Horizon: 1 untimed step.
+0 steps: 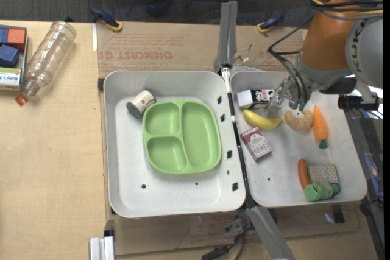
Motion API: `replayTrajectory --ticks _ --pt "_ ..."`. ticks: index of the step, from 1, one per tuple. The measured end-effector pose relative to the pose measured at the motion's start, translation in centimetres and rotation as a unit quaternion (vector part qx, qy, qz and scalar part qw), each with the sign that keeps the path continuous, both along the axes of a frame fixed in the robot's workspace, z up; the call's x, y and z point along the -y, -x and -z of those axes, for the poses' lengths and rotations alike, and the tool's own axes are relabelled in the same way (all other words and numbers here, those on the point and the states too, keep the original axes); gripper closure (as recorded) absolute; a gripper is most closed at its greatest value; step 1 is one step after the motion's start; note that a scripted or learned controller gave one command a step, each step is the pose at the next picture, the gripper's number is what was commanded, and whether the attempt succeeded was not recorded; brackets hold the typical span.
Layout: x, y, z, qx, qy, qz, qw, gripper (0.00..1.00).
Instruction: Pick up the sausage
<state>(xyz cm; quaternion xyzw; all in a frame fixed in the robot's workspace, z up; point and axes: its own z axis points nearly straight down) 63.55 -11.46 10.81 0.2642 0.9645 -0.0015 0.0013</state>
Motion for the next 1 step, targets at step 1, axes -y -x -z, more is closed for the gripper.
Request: replayTrajectory --ticks 1 --pt "4.76 6.08 1.59 0.0 -0.0017 0.073 0.9973 1.0"
